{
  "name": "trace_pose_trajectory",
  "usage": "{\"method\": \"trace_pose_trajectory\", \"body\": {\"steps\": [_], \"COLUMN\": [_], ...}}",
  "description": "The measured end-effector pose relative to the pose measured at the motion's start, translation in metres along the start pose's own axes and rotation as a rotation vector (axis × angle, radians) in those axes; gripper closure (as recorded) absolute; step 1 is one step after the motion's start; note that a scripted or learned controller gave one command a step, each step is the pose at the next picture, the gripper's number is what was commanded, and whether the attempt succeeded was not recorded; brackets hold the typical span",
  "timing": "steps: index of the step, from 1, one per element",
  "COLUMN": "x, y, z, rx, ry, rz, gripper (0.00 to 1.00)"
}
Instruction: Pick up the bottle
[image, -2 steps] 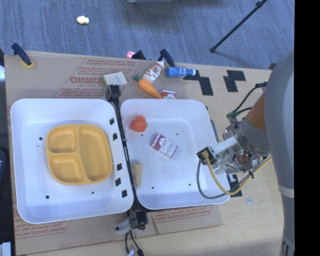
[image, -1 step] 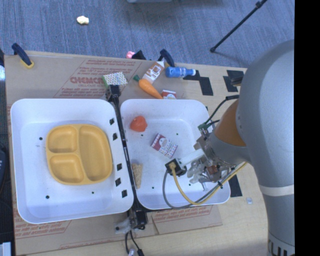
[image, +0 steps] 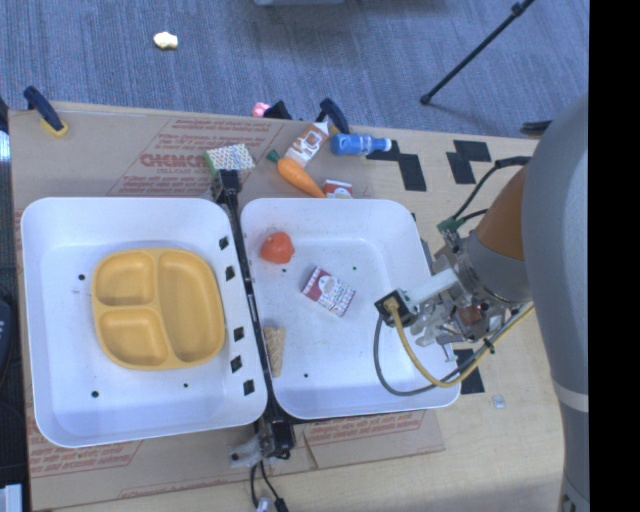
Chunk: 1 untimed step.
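The bottle (image: 360, 144), blue with a pale cap end, lies on its side on the counter (image: 480, 440) behind the right bin (image: 400, 395), outside both bins. Just to its left lies a small white-and-orange carton (image: 307, 144), and in front of that an orange carrot (image: 299, 177) and a small red-and-white packet (image: 338, 187), all on the counter close to the bin's back rim. The gripper (image: 440, 325) hangs over the right edge of the right bin, well apart from the bottle, which sits far up and to the left of it. Whether the fingers are wide or narrow cannot be told among the cables and the yellow hose; nothing shows between them. Inside the right bin lie a red tomato-like piece (image: 277, 247), a red-and-white packet (image: 328, 291) near the middle, and a tan wafer (image: 274, 349) against the left wall. The left bin (image: 45, 300) holds a yellow divided tray (image: 158, 307).
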<state>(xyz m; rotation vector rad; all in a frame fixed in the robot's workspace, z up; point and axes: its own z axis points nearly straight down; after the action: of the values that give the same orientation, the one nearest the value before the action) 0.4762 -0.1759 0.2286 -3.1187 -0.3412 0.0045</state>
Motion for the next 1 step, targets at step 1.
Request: {"method": "trace_pose_trajectory", "body": {"steps": [1], "x": [-0.003], "y": [0.0096], "z": [0.098], "rx": [0.003], "ry": [-0.002], "rz": [0.012], "gripper": [1.0]}}
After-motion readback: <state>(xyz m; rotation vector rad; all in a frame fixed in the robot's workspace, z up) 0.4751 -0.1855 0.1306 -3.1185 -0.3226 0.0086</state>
